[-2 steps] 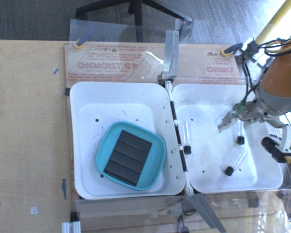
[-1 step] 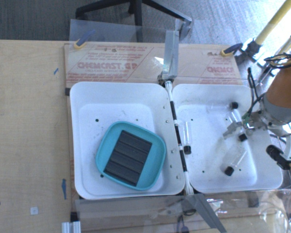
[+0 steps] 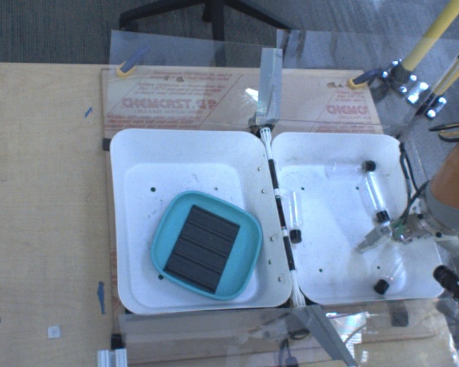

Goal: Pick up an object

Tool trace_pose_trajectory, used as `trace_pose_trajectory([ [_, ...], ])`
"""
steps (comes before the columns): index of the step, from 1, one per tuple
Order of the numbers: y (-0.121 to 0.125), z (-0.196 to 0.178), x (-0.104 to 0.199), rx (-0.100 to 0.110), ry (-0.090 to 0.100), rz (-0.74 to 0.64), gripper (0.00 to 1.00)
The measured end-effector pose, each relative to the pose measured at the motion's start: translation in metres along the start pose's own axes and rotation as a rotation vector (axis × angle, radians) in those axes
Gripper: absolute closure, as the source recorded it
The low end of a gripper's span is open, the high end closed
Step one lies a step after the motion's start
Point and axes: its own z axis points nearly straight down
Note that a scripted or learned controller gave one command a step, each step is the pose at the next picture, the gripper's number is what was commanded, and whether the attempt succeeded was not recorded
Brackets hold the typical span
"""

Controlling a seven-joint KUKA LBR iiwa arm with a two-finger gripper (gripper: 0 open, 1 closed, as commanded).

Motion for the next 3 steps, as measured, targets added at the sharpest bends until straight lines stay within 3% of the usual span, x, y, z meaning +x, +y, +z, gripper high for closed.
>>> trace_pose_trajectory([
  [1, 0.001, -0.009, -0.002, -0.004, -0.005, 0.002, 1.00],
  [2, 0.063, -0.121, -0.007, 0.010, -0.004, -0.021, 1.00],
  [3, 0.108, -0.115, 0.097, 0.013, -0.001, -0.066, 1.00],
])
